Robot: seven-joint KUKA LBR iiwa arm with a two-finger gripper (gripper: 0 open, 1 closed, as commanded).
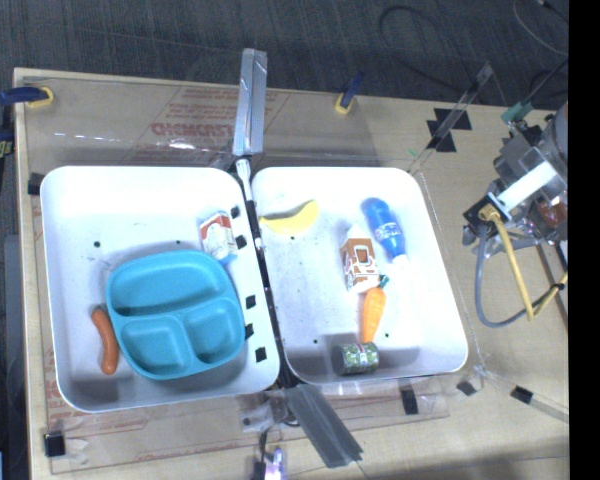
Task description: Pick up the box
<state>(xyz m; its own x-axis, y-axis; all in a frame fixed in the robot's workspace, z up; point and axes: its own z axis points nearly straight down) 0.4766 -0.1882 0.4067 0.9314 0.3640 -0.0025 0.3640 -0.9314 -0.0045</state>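
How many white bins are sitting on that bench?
2. The left bin holds a blue divided tray, a sausage and a small carton. The right bin sits directly beside it, holding the other items.

The counter fills most of the frame. Two white bins sit side by side on it, touching: the left bin and the right bin.

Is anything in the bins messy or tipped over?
Nothing is spilled or broken. The small box lies tilted in the right bin, pressed between the blue bottle and the carrot. The banana rests near the divider.
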